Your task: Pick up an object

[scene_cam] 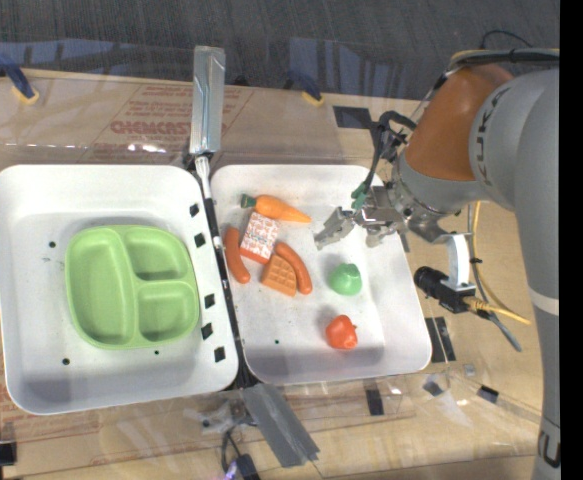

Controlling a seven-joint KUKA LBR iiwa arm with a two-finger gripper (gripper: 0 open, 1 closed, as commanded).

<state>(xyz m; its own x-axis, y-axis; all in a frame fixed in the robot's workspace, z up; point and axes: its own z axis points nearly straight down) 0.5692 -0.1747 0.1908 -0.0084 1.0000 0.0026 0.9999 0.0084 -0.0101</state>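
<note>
Hovering over the right bin (396,343), fingers (329,230) spread, gripping nothing, green pepper (347,279) nearby.

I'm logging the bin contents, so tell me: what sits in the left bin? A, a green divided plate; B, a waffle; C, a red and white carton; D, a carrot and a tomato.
A: the green divided plate lies in the left bin, while the toy foods lie in the right bin.
</note>
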